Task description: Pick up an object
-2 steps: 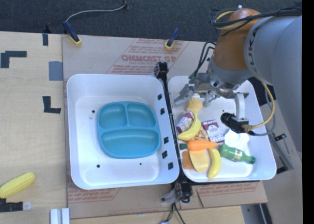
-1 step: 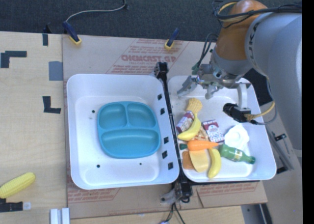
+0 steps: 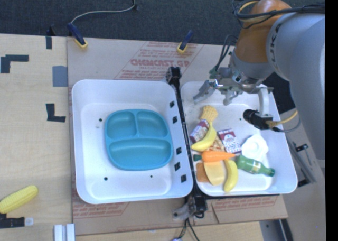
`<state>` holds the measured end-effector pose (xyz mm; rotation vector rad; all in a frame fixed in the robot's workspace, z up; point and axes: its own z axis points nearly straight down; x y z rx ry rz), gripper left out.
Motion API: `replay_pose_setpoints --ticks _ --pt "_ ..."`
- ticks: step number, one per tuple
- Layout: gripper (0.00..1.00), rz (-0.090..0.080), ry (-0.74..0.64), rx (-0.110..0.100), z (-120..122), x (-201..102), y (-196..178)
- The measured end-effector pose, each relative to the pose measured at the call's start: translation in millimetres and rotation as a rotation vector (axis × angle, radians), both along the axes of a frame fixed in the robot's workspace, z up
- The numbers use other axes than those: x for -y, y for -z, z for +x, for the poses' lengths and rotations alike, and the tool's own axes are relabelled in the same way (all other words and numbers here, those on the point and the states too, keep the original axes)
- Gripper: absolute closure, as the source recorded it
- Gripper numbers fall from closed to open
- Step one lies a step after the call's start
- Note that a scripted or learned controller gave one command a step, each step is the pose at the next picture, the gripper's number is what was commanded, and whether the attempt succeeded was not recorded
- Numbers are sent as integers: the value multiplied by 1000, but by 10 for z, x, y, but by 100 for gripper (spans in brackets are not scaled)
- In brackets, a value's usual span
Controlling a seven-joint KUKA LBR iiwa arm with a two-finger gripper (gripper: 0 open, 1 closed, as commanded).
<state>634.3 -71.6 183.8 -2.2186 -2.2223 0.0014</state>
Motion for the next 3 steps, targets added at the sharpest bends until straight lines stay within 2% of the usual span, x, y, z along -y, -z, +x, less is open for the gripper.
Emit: replay_pose_setpoints --ticks 1,2,3 --pt "0 -1 2 -2 185 294 752" --pt "0 -2 1 3 78 230 981" --pt "100 -3 1 4 81 232 879"
